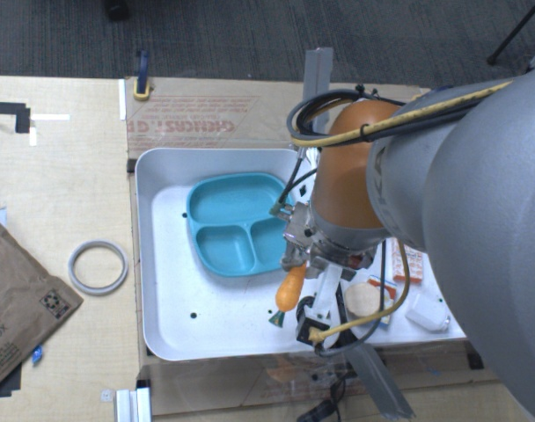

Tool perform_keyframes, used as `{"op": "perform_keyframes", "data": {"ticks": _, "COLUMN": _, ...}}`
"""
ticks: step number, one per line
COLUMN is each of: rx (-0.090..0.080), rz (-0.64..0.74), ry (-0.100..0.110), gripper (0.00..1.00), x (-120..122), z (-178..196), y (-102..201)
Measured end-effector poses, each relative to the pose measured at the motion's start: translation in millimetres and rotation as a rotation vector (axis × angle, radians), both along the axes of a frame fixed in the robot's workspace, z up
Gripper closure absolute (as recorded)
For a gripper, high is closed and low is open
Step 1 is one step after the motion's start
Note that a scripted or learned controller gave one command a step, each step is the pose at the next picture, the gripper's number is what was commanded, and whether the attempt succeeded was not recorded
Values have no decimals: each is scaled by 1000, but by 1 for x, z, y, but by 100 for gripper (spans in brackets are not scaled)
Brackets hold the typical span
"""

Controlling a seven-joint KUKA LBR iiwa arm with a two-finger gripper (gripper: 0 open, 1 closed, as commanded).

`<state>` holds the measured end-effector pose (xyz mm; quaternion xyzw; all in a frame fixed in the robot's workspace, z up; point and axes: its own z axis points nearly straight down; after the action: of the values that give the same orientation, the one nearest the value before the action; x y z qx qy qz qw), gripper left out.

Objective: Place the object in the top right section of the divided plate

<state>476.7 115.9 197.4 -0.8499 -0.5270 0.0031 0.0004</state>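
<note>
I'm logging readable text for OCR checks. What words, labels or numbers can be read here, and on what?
"BOX": end of a printed line on the brown cardboard box at left.
Red print on the cardboard sheet behind the white bin: upside down, too blurred to read.
Red-and-white packet beside the arm: too small to read.

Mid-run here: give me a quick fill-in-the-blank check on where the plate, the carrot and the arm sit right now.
1. The divided plate is coloured ____.
2. The plate lies in the ____ of the two white bins.
3. The orange toy carrot lies just off the plate's lower ____ corner.
4. The tape ring lies ____ the bins, on the bench.

Missing words: blue; left; right; outside
</note>
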Motion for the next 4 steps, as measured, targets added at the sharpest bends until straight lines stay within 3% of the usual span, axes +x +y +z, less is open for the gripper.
{"op": "perform_keyframes", "data": {"ticks": 1, "rx": -3, "rz": -402, "ry": -1, "gripper": 100, "x": 19, "z": -37, "y": 16}}
{"op": "perform_keyframes", "data": {"ticks": 2, "rx": -2, "rz": -155, "ry": -2, "gripper": 100, "x": 100, "z": 126, "y": 38}}
{"op": "perform_keyframes", "data": {"ticks": 3, "rx": 0, "rz": 143, "ry": 0, "gripper": 100, "x": 113, "z": 20, "y": 112}}
{"op": "perform_keyframes", "data": {"ticks": 4, "rx": -1, "rz": -117, "ry": -1, "gripper": 100, "x": 63, "z": 48, "y": 48}}
